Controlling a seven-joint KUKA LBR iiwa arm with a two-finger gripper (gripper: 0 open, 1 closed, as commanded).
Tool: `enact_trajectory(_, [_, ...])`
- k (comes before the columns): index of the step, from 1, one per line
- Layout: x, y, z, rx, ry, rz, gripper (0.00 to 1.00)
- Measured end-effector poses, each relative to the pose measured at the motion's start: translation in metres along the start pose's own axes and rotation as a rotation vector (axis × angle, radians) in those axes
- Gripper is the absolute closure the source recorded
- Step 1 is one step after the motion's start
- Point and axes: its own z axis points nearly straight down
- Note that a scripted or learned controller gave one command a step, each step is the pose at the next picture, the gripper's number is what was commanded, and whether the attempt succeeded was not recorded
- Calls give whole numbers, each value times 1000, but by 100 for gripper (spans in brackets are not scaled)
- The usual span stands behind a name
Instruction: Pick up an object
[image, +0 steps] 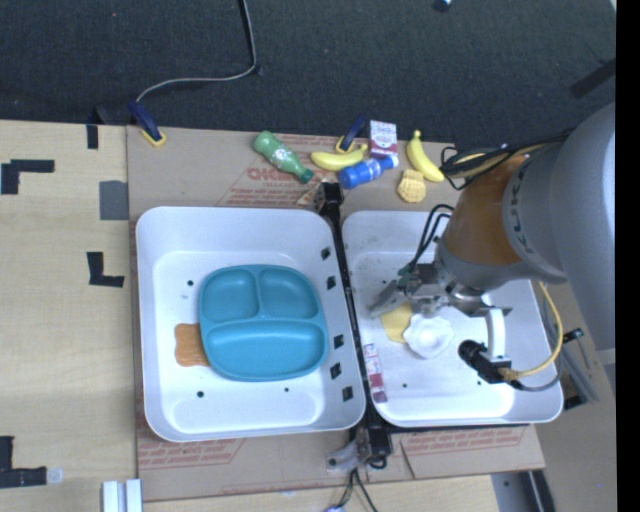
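Observation:
My gripper (398, 292) hangs low in the right bin (520, 400), near its middle left. Just below it lie a small yellow object (396, 323) and a white rounded object (428, 338), touching each other. The gripper is right above the yellow object's upper edge; nothing can be seen held in it. The grey arm with its orange band (480, 215) covers the bin's upper right part.
The left bin (160, 250) holds a blue divided plate (262, 322) with an orange piece (186, 345) sticking out from under its left side. Behind the bins lie a green bottle (281, 156), two toy bananas (338, 158), a blue item (362, 172) and a small carton (383, 136).

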Motion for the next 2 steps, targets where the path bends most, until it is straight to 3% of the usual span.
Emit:
enact_trajectory(1, [-1,1,-11,0,0,1,100])
enact_trajectory(2, [-1,0,-10,1,0,1,0])
